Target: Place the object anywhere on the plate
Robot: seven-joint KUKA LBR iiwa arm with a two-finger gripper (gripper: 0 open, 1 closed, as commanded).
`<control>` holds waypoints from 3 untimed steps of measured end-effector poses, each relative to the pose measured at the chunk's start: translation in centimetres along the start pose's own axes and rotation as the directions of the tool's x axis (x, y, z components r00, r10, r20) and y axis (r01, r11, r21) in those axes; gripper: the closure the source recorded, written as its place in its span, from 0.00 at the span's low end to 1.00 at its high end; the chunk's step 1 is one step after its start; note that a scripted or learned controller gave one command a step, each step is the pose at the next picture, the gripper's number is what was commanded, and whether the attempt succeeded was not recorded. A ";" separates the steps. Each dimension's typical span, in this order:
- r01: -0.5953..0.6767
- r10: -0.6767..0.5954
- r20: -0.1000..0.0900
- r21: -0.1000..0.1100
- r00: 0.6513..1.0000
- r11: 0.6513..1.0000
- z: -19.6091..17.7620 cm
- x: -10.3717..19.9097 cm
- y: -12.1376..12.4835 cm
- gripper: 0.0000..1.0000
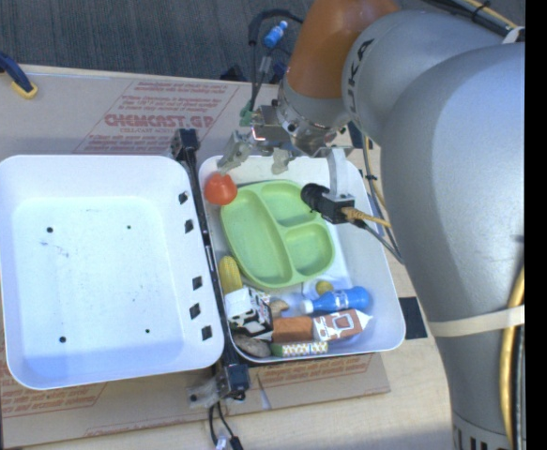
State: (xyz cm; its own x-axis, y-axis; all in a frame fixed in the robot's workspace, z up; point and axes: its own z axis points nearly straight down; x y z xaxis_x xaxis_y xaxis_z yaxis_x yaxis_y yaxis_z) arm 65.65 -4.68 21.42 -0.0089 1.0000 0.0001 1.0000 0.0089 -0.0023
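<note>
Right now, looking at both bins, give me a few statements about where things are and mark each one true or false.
1. The green plate lies in the right bin. True.
2. The red ball sits in the middle of the plate. False: it is off the plate, by its upper left corner.
3. The gripper is above the far end of the right bin. True.
4. The blue bottle lies in the left bin. False: it is in the right bin, below the plate.
5. The corn lies beside the plate's left edge. True.
</note>
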 end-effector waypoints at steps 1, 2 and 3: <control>0.000 0.000 0.000 0.000 1.000 1.000 0.0 0.0 0.0 0.00; 0.000 0.000 0.000 0.000 1.000 1.000 0.0 0.0 0.0 0.00; 0.000 0.000 0.000 0.000 1.000 1.000 0.0 0.0 0.0 0.00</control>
State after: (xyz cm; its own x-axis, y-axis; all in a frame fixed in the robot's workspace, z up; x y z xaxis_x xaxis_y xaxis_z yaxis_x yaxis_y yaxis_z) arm 65.65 -4.68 21.42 -0.0089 1.0000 0.0001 1.0000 0.0089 -0.0023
